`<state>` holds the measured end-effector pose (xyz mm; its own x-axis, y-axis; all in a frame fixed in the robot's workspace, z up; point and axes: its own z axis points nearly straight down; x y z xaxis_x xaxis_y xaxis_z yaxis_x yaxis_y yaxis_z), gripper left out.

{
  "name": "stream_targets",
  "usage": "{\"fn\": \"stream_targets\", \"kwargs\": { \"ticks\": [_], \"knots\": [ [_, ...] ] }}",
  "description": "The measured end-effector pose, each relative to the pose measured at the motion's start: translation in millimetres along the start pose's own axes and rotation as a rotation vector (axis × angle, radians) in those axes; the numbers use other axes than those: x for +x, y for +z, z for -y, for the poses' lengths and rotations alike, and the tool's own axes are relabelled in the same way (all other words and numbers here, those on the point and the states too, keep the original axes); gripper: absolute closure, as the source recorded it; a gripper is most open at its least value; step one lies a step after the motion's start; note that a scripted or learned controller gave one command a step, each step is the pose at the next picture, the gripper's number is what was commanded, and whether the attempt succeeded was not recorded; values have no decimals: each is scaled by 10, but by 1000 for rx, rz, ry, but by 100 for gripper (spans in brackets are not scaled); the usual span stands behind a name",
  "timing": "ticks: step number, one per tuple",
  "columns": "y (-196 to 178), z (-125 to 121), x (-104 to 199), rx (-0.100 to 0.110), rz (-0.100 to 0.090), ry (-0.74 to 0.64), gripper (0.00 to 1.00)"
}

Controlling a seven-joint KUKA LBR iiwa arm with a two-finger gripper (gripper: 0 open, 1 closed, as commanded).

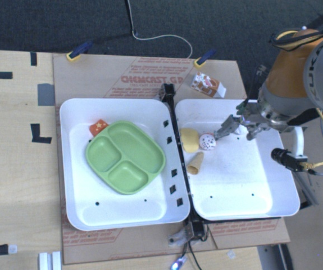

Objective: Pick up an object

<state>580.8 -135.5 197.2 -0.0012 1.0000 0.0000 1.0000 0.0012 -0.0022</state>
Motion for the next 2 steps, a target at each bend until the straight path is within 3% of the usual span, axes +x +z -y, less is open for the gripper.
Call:
{"fn": "stream_targets", "kwargs": {
  "ticks": [1,2],
  "knots": [
    [1178,830,337,7,-2,1,0],
    [75,663,888,-11,-2,-7,0]
  ]
}}
